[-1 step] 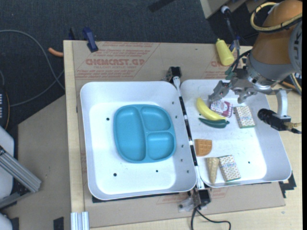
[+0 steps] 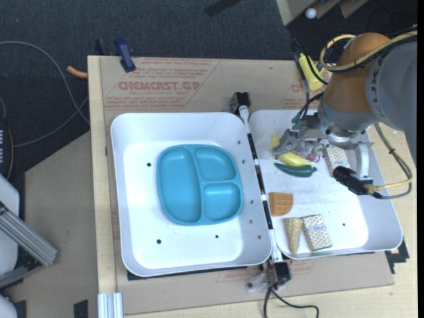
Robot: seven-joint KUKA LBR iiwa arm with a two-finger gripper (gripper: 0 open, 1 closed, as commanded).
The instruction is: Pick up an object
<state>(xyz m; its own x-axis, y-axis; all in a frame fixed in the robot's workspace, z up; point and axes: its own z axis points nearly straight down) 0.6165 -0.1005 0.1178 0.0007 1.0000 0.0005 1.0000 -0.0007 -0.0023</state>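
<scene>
- The step in hand looks like the reach to grasp: the arm's tool (image 2: 299,140) is low in the right bin (image 2: 377,237), at its far left part, directly over a yellow banana-shaped toy (image 2: 296,159) and a dark green pod-shaped piece (image 2: 296,169).
- Whether the tool is wide or narrow I cannot tell; its tips are lost against the grey metal and the toys beneath, and nothing is seen clearly held.
- Next move, as I judge it: close on the banana toy, then lift straight up to check it comes along.
- Nearer in the right bin lie an orange waffle-like square (image 2: 281,203), a tan cone (image 2: 293,233), a small patterned box (image 2: 317,231), and another patterned piece (image 2: 337,156) by the wrist.
- The left bin (image 2: 132,177) holds a blue divided plate (image 2: 199,183), its three compartments bare.
</scene>
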